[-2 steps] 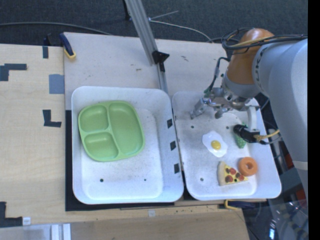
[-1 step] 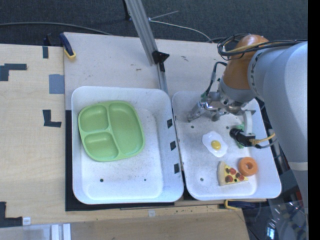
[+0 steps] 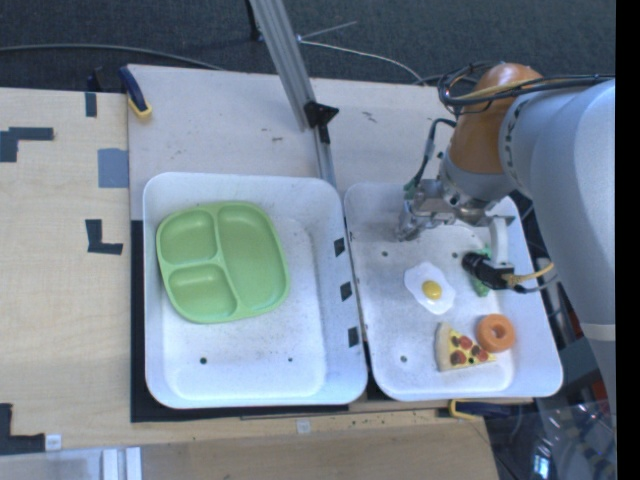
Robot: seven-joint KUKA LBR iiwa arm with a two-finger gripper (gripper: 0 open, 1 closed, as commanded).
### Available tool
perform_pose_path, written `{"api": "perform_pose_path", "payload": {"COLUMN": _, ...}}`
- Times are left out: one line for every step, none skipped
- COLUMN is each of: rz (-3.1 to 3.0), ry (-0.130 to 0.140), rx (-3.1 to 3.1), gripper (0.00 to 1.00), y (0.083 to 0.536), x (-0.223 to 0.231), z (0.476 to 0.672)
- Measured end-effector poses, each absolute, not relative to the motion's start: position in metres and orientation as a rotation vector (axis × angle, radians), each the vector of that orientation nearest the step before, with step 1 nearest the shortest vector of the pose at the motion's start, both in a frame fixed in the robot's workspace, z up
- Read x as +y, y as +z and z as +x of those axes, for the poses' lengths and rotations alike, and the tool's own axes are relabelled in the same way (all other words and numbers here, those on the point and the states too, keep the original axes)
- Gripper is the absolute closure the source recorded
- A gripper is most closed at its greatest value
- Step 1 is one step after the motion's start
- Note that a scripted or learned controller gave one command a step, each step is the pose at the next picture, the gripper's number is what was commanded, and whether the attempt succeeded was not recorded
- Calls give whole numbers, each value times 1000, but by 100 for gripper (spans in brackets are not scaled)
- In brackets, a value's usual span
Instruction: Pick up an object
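right shallow white bin [image 3: 385, 363]: white-and-yellow toy fried egg [image 3: 430, 289] mid-bin; toy pizza slice [image 3: 456, 350] just beside orange ring doughnut [image 3: 495, 332], near right | left white bin [image 3: 165, 368]: green plastic divided plate [image 3: 222, 261] | grey arm [image 3: 560, 148] enters from right; tool [image 3: 408, 230] low at right bin's far left, apart from the egg, nothing between them; open or closed: cannot tell

"What does the pale bench [image 3: 220, 118] carry?"

"Two shallow white plastic bins, side by side with their edges meeting: the left bin [image 3: 300, 353] and the right bin [image 3: 385, 243]. A small blue-and-yellow item [image 3: 135, 90] lies at its far left corner."
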State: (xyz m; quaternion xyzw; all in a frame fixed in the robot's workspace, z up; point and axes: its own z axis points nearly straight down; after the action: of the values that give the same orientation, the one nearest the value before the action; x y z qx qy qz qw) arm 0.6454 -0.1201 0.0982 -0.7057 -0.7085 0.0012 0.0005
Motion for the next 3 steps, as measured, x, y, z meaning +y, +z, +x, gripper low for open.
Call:
{"api": "perform_pose_path", "payload": {"rz": -2221, "ry": -3, "rx": -2225, "gripper": 100, "y": 145, "x": -114, "z": 640}}
{"api": "perform_pose_path", "payload": {"rz": -2221, "ry": -3, "rx": -2225, "gripper": 100, "y": 187, "x": -113, "z": 643}}
{"api": "perform_pose_path", "payload": {"rz": -2221, "ry": -5, "rx": -2227, "gripper": 100, "y": 240, "x": -107, "z": 652}}
